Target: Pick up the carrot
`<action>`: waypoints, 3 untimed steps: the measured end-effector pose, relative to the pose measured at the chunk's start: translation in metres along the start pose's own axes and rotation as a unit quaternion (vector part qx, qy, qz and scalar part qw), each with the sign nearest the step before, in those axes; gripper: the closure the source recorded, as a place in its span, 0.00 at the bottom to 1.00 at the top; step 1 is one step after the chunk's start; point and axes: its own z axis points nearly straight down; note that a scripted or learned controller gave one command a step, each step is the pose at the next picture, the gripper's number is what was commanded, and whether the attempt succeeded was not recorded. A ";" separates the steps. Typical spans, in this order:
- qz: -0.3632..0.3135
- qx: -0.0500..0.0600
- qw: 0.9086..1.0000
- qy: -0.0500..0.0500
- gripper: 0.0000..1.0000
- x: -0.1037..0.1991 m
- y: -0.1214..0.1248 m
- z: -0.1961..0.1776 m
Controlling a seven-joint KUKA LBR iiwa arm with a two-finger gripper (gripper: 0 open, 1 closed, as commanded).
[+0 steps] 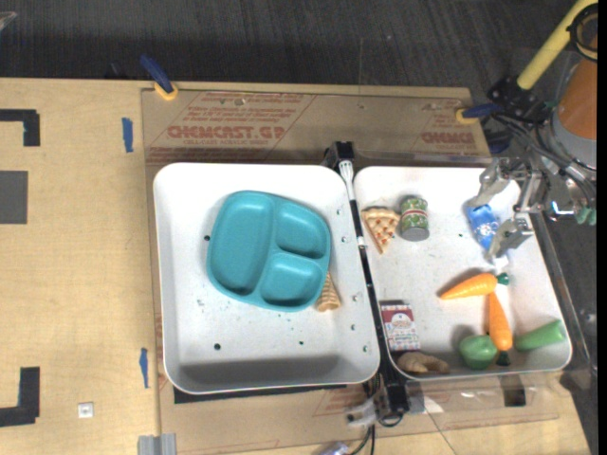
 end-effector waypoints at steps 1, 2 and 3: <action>-0.003 -0.002 1.000 0.007 0.00 0.093 0.022 0.148; 0.022 -0.001 1.000 -0.004 0.00 0.080 -0.033 0.161; 0.021 0.001 1.000 -0.010 1.00 0.076 -0.032 0.147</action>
